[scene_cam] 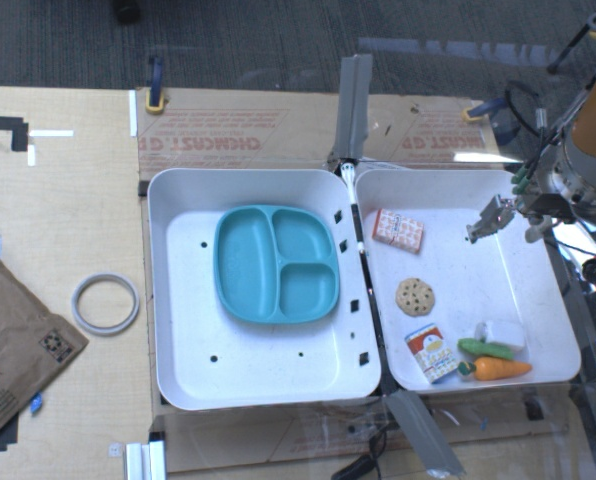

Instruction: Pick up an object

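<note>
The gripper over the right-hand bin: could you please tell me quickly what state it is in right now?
Gripper: cannot be told; too small and dark. It is above the right bin, with nothing seen held.

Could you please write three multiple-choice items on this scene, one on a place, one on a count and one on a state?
1. Where does the teal divided plate lie?
A. in the left bin
B. in the right bin
C. on the bench outside the bins

2. How many compartments does the plate have?
A. two
B. three
C. five

3. How does the tool stand to the cookie?
A. it grips the cookie
B. it presses on the cookie
C. it is apart from the cookie

Answers:
1 A: the plate sits inside the left bin.
2 B: two ridges split it into three wells.
3 C: the cookie lies alone on the right bin floor, with the tool nearer the far right corner.
</note>
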Robot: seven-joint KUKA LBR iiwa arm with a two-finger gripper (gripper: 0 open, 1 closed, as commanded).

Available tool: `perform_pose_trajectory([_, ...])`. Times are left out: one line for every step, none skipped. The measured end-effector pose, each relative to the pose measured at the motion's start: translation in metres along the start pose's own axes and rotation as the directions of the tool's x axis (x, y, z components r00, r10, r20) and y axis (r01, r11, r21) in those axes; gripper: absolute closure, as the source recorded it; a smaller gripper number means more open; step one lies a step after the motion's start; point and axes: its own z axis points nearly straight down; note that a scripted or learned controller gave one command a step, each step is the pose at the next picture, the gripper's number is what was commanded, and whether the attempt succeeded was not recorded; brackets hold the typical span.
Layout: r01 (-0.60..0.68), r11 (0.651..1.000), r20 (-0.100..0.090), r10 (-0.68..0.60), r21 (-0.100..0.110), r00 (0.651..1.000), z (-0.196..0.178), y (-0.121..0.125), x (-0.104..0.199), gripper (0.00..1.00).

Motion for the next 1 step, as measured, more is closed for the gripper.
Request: perform_pose_trajectory([-0.070,0.998,0.000,0.070,0.001,0.998,0.0709,-0.0080,0.0457,0.00])
